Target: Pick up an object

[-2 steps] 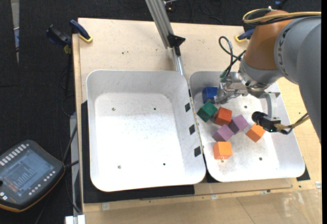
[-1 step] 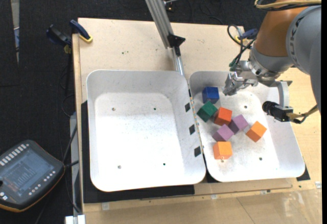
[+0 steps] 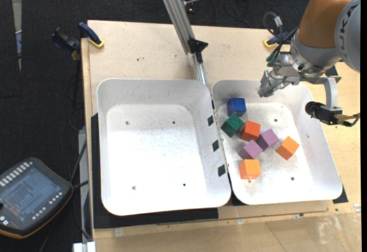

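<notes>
The arm comes in from the right, and its gripper [image 3: 266,89] hangs over the back edge of the right bin [image 3: 321,179], pointing down and a little leftward. From here the fingers look drawn close together at the tip, with nothing between them and nothing touching them; the bin floor below them is bare.

The blocks lie in a loose cluster toward the left half of that bin. Nearest the gripper is the blue cube [image 3: 236,105], just beside the dividing rim. Touching it in front is the green cube [image 3: 233,125], and against that an orange-red cube [image 3: 250,130]. Two purple cubes follow, one [image 3: 267,139] to the right, the other [image 3: 250,149] just in front. An orange cube [image 3: 287,147] sits a little apart on the right, and another orange cube [image 3: 249,169] lies nearest the front.

The left bin [image 3: 114,147] stands alongside on the worktop [image 3: 143,44].
</notes>
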`<state>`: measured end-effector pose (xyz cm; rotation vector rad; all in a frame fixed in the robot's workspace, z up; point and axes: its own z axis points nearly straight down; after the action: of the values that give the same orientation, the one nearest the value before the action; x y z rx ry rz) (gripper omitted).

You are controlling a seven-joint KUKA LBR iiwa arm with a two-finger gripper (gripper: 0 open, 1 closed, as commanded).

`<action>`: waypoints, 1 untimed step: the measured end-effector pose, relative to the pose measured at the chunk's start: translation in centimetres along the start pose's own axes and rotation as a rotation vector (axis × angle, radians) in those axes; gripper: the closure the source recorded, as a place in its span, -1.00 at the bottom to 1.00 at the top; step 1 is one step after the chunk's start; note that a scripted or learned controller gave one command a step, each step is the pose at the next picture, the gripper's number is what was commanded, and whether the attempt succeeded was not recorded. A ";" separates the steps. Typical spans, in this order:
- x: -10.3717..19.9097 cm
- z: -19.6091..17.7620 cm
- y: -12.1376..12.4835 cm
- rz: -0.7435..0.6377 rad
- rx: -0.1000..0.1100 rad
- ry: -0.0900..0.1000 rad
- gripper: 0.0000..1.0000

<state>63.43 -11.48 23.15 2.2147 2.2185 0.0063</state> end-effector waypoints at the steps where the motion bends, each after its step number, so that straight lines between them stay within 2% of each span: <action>1: 5.4 0.7 -0.5 -0.006 0.009 0.004 1.00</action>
<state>62.97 -6.09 22.41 2.2144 2.2310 0.0006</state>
